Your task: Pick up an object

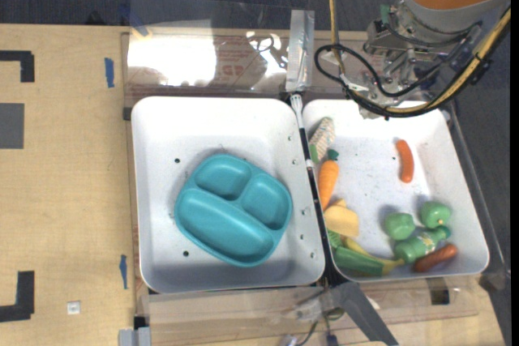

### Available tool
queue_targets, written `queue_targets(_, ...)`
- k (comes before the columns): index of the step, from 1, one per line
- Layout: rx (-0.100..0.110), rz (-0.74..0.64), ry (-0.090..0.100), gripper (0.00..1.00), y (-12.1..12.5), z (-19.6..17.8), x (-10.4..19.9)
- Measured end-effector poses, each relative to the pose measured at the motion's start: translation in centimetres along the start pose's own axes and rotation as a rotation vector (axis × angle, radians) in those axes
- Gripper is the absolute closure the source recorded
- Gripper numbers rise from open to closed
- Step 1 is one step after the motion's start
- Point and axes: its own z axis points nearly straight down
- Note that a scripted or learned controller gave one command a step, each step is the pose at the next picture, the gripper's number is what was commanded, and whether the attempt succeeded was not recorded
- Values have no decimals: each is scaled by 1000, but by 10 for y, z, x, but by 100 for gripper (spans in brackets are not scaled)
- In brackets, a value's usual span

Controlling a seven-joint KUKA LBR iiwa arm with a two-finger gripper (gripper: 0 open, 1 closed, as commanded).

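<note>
Camera view: the gripper [395, 77] is seen above the right bin's [462, 166] far rim, its opening impossible to tell. Toy food is spread below: carrot [327, 181], red sausage [405, 160], green peppers [418, 224]. A teal tray [233, 208] is held in the left bin [154, 174].

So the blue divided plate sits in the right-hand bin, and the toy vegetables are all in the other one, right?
Not quite. The camera view shows the blue divided plate in the left bin, and the toy vegetables, such as the carrot, are in the other one, the right bin.

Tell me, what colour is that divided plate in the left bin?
Teal divided plate, seen in the camera view.
</note>
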Motion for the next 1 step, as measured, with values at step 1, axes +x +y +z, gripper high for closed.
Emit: queue_targets(1, 2, 29, -2, 100, -23, 26, -24)
